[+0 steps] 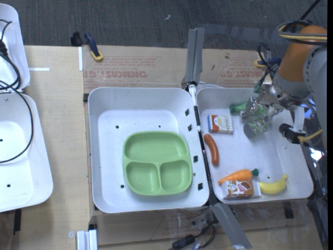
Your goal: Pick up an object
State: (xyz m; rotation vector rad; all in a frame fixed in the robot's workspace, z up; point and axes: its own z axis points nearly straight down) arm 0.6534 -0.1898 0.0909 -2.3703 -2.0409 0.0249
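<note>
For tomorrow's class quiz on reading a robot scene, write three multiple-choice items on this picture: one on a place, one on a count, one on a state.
1. Where does the green tray lie?
A. Left bin
B. Right bin
C. On the bench

2. How many compartments has the tray?
A. Two
B. Three
C. Four

3. How is the banana placed?
A. Inside the tray
B. Lying in the right bin
C. Standing against the carrot

Key: 1 A, the tray sits in the bin on the left; 2 B, one long section above two smaller ones; 3 B, it lies flat near the bin's front corner, apart from the carrot.
</note>
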